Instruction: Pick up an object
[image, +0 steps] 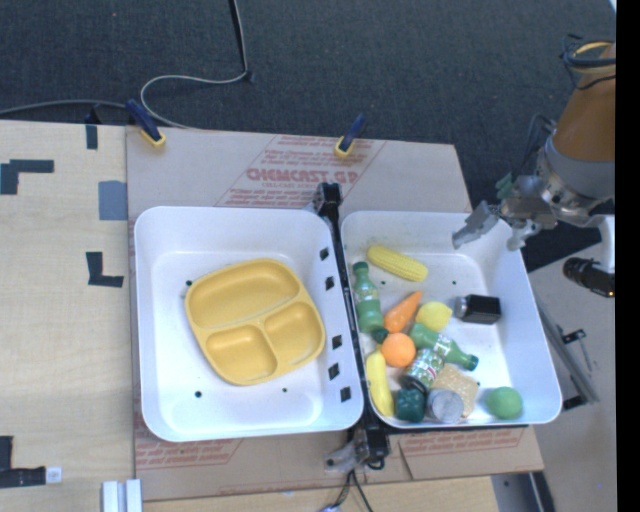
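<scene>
The right bin (530, 330) holds a pile of toy food. An ear of corn (397, 263) lies at its back, with a carrot (403, 310), an orange (398, 349) and a lemon (433, 317) in the middle. A black box (480, 308) sits apart toward the right wall. A lime (504, 402) lies in the front right corner. My gripper (488, 238) hangs open above the bin's back right corner, above and right of the corn, with nothing between its fingers.
Green bottles (367, 300) (447, 350), a banana (377, 380), a can (445, 405) and a dark green piece (409, 404) crowd the right bin's front. A yellow divided plate (256, 320) lies in the left bin (160, 400). Clamps (148, 128) (349, 140) hold the cardboard at the back.
</scene>
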